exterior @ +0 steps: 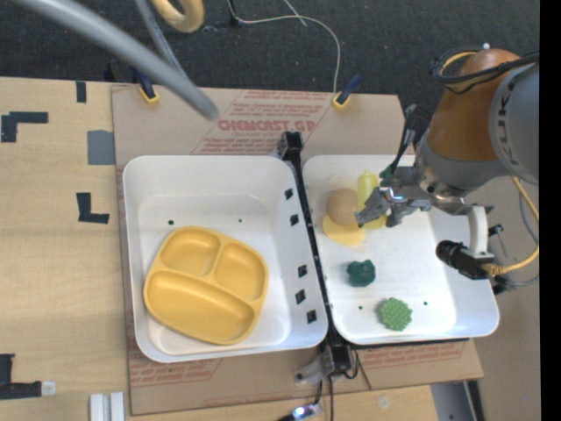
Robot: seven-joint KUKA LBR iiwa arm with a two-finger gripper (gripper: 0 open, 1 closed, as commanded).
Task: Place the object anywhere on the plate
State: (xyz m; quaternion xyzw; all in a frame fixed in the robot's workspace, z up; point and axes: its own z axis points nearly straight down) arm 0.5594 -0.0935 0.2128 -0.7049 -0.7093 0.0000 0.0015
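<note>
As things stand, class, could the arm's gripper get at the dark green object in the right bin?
Probably yes. The gripper hovers in the same bin beside the yellow and tan items, and the dark green object lies apart from its neighbours on the bin floor, nothing over it.

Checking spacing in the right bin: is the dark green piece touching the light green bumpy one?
Apart. The camera view shows bare white bin floor between the dark green piece and the light green bumpy one.

- Single fixed camera above bench, looking down at a slant.
- Both bins in frame: left bin (140, 235) well left of gripper (384, 209); right bin (438, 318) beneath it.
- Moderate distance; arm enters from right.
</note>
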